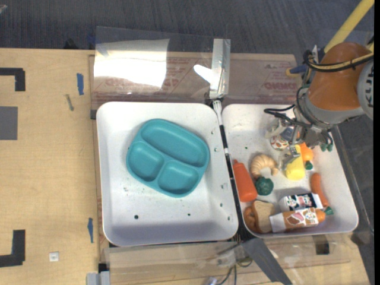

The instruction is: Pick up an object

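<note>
My gripper (291, 147) hangs low over the upper middle of the right bin (347, 215), under the grey wrist with its orange band (335, 79). Right beneath and beside it lie a yellow block (295, 170) and a small orange piece (306, 153). A tan shell-shaped pastry (263, 163) sits just to its left. Further forward are an orange cylinder (244, 180), a dark green ball (265, 186), a small carrot (316, 183), a white carton (303, 202), a sauce bottle (297, 219) and a brown bread piece (255, 215).
A teal divided plate (169, 157) lies in the left bin (113, 218). A metal divider (220, 70) and a clear sheet (133, 70) stand behind the bins. The wooden bench (41, 159) extends to the left.
</note>
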Tool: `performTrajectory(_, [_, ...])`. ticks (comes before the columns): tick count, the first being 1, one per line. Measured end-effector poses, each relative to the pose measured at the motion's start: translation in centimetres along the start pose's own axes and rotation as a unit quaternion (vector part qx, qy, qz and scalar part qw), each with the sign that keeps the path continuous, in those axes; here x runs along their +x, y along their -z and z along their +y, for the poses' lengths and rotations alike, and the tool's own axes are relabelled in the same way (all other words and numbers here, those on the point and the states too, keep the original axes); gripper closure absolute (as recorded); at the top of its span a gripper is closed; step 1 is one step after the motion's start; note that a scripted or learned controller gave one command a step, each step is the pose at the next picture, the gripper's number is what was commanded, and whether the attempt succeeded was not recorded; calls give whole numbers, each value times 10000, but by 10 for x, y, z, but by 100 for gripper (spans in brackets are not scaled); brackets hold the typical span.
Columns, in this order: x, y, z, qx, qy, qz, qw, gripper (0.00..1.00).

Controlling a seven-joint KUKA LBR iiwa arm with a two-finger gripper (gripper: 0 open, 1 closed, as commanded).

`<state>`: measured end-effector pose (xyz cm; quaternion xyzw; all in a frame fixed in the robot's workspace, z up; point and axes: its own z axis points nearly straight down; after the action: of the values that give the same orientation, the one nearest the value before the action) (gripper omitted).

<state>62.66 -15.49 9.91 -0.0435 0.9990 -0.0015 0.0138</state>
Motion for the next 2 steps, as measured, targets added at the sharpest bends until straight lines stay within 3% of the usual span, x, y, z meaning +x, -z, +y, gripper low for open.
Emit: performTrajectory(2, [11,-1,-25,-28,1451,-7,9894,0])
